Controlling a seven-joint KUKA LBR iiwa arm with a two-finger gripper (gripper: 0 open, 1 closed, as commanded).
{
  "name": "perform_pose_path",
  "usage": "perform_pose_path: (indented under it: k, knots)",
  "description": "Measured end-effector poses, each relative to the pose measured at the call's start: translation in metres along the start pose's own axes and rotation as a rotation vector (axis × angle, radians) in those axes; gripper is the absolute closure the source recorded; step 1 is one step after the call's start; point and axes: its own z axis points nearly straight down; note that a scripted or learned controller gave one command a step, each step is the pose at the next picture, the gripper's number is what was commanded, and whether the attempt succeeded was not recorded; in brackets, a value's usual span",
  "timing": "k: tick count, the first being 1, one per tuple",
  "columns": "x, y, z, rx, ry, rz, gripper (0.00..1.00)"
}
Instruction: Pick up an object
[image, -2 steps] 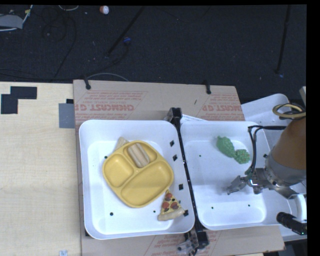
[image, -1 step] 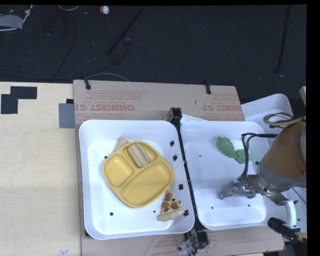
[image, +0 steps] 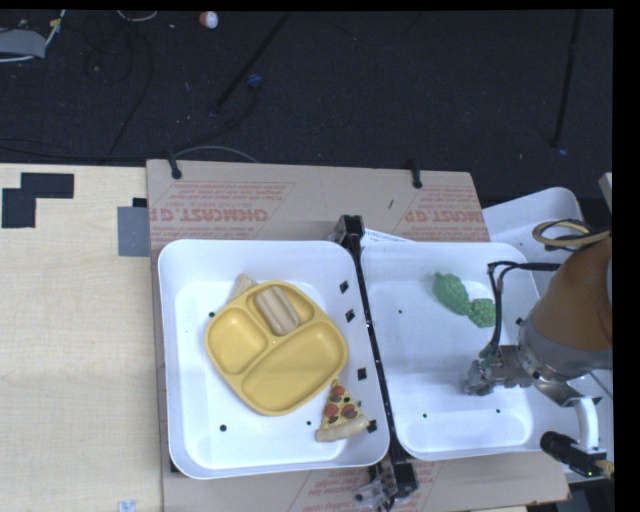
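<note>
The green leafy object (image: 462, 298) lies in the right bin (image: 420, 440), toward its far right part, flat on the white floor, with bare floor around it on the left and near sides. It is the closest candidate to the hand (image: 483, 380), which sits low in the same bin, just near of the green piece and toward the right wall. Nothing shows between the hand's tips, so it holds nothing; whether it stands wide or narrow I cannot tell, since the tips blur into a dark grey cluster.

To do this step well, the hand probably should move a short way toward the far side until it is centred over the thicker, left part of the green object, then come straight down and close across its narrow width. The piece looks soft and irregular, so a grip at its thin edge would likely slip.

In the left bin (image: 185, 440) a yellow divided plate (image: 262, 378) carries a tan hot-dog bun (image: 278, 308) in its far compartment, and a toy pizza slice (image: 341, 414) lies just beside the plate's near right rim. Those sit well apart from the hand, across the dark divider (image: 368, 330) between the bins, and make a longer reach. Both bins rest on cardboard (image: 310, 205) over the tabletop (image: 70, 340).
</note>
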Motion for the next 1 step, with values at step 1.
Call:
perform_pose_path:
  k: [1]
  knots:
    - [0.0042, 0.0024, -0.0619, -0.004, -0.002, -0.006, 1.0]
